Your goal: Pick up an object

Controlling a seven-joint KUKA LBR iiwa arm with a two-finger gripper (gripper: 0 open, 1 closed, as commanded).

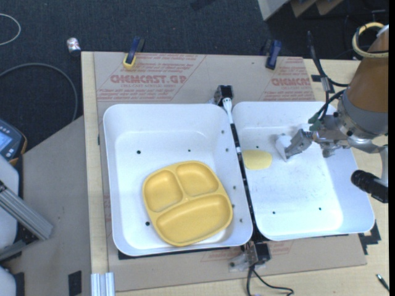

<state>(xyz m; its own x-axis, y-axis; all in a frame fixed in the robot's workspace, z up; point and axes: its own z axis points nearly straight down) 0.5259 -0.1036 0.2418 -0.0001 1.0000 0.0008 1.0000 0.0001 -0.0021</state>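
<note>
Near the right bin's [345, 224] left wall lies a small yellow oval object [257, 160], resting on the floor. Just beside it to the right, the gripper [287, 148] hangs slightly parted, gripping nothing. Left bin [123, 128] contains a yellow divided plate [187, 202].

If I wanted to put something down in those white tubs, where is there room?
Right bin: its near half is bare, below the small yellow piece and the gripper. Left bin: a bare strip behind the yellow divided plate, which crowds the front.
</note>
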